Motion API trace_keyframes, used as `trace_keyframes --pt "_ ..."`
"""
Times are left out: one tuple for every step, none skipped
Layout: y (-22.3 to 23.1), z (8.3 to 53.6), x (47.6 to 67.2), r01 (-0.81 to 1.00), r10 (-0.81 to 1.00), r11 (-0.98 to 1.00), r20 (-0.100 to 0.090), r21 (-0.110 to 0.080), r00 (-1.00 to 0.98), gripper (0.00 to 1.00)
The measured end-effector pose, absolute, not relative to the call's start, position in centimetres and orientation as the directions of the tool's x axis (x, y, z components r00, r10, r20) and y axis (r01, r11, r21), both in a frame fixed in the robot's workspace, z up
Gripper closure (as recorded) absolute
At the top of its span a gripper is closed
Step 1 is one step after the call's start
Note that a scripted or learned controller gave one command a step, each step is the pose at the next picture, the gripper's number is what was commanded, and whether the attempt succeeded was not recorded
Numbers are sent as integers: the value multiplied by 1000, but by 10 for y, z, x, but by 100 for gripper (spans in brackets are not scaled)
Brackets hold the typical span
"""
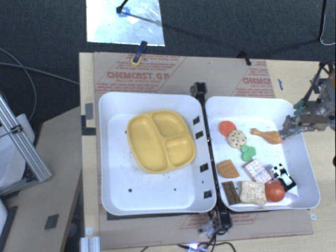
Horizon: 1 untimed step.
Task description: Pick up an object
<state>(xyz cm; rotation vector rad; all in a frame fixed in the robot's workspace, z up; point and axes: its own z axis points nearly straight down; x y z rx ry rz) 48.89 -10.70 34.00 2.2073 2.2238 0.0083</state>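
Gripper (pixel 290 127) at the right edge of the frame, low over the right bin (pixel 302 164), beside the drumstick (pixel 266 135).

Whether it is released or clenched cannot be told; its tip appears to touch the drumstick's thick end. The step looks like the approach to a grasp. Next it would need to straddle the drumstick and squeeze. Further left and below lie a cookie (pixel 237 138), a green piece (pixel 248 152), a cracker (pixel 228 168) and a tomato (pixel 274 192). The left bin (pixel 113 156) holds a yellow tray (pixel 160 140).

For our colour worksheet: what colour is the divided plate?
Yellow: the divided plate, in the camera view.
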Motion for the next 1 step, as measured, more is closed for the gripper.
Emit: trace_keyframes --pt "-103 294 561 1000 1000 7 -2 4 -7 100"
